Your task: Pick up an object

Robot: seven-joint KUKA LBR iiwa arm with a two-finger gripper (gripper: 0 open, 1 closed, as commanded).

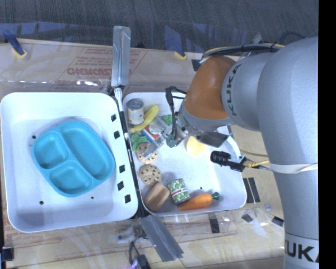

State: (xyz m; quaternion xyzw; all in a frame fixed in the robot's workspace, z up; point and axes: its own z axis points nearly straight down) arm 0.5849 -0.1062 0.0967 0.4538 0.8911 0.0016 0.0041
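Claw [172, 134] hangs low over the middle of the right bin [229, 203], close beside a red-and-white packet [152, 133]; whether it has closed on anything cannot be told, as the wrist hides it. Around the packet, along the bin's left wall, lie a small tin can [135, 112] in the far-left corner, a banana [147, 119] just beside it, and a green item [140, 146] below. Nearer the front edge sit a cookie [149, 174], a bread roll [156, 195], a green-labelled can [179, 190] and a carrot [197, 201]. A yellow object [195, 146] shows under the wrist. The left bin [22, 206] holds a blue divided plate [73, 158].
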